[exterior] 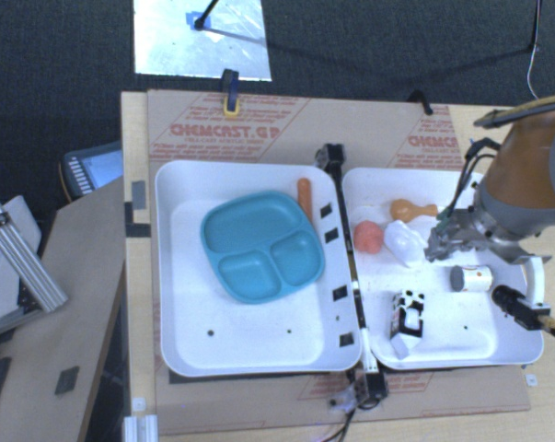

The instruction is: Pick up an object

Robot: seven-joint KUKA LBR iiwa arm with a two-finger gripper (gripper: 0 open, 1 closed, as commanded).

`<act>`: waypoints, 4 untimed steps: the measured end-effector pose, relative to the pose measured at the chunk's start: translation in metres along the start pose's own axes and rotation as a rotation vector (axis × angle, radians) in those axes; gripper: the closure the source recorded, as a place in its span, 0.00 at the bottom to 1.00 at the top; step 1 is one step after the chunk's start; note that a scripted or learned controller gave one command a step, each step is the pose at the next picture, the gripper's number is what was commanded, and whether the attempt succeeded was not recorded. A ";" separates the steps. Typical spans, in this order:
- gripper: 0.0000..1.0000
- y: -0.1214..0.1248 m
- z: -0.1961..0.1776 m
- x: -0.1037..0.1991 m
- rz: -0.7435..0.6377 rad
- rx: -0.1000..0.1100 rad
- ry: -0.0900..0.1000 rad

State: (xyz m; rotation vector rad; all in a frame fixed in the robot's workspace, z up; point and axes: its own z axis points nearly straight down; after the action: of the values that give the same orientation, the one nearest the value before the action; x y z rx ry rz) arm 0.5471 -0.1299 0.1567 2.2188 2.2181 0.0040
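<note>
My gripper is low over the right bin, reaching in from the right. Its tip is right beside a white rounded object, seemingly touching that object's right side. Left of the white object lies a pink-red ball. Behind them sits an orange pear-shaped piece. A small grey and white cylinder with a red mark lies just below the gripper. A black-and-white object sits near the bin's front.
The left bin holds a blue divided plate, with an orange stick at its back right. The wall between the two bins runs just left of the ball.
</note>
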 end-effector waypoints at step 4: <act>1.00 0.024 -0.093 0.089 -0.009 0.002 0.002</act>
State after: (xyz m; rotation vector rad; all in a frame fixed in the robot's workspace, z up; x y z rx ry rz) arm 0.5707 -0.0405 0.2493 2.2109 2.2304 0.0033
